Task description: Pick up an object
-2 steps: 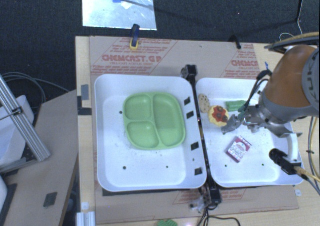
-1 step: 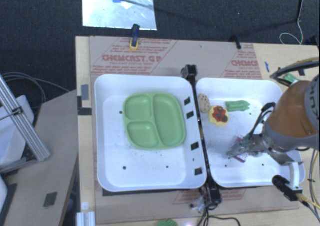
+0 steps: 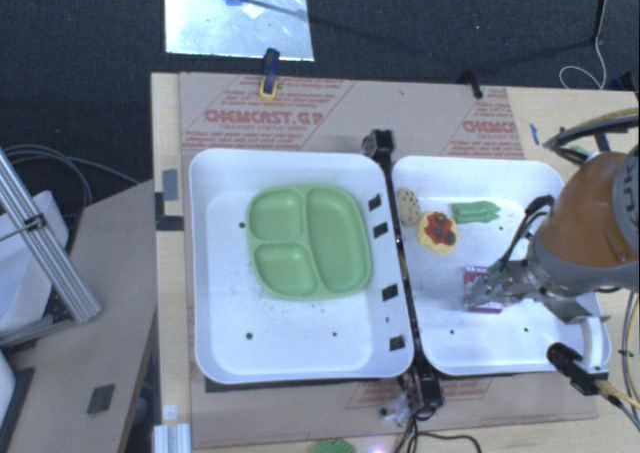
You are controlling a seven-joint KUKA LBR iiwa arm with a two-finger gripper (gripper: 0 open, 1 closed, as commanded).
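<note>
- Camera view: the arm (image 3: 590, 226) reaches into the right bin (image 3: 520, 351) from the right, with the claw (image 3: 488, 288) low over the bin floor, near the middle of that bin.
- Claw state: metal fingers sit at a small pink and purple object (image 3: 484, 293); whether they are spread, closed, or gripping it I cannot tell, since the fingers and the object blur together.
- Task's thing: judged to be that pink and purple object, directly at the claw tip and resting on the bin floor. No lift is evident.
- Reason for the pose: the claw is angled down and inward, which fits an approach to the item nearest it; this is a judgement.
- Right bin contents: beyond the claw, toward the far wall, lie a green piece (image 3: 474, 211), a red and yellow toy (image 3: 438, 230) and a speckled tan cookie-like disc (image 3: 408, 206). All three are well apart from the claw.
- Left bin (image 3: 215, 241): past the divider from the claw, it holds a green sectioned plate (image 3: 307, 242) lying flat.
- Desk (image 3: 300, 116): both bins sit side by side on a brown printed sheet.
- Risk, as a judgement: the object is small and low, so a grasp could slip.
</note>
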